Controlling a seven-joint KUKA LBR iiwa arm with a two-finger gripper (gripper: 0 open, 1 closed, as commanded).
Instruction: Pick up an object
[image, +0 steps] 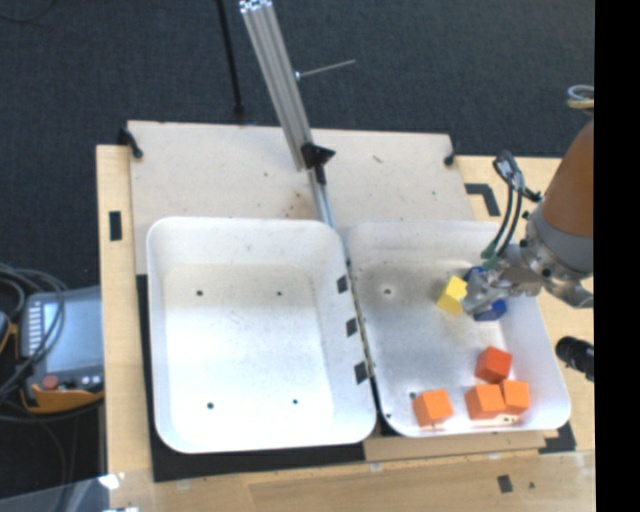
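Note:
My gripper (484, 292) hangs over the right bin (400, 330), near its right wall. A yellow block (452, 294) sits right against the gripper's left side; whether it is held or resting on the bin floor I cannot tell. A small blue object (489, 311) shows just below the gripper. Several orange blocks lie in the bin's front right corner: a darker one (493, 364), one (432, 407) at the front, and two side by side (485, 401) (516, 395).
The left bin (250, 330) lies beside the right one, parted by a rim with dark clips (350, 327). A slanted aluminium post (285, 85) rises behind the bins. Cables (512, 205) run along the wrist. A pendant (60, 345) lies far left.

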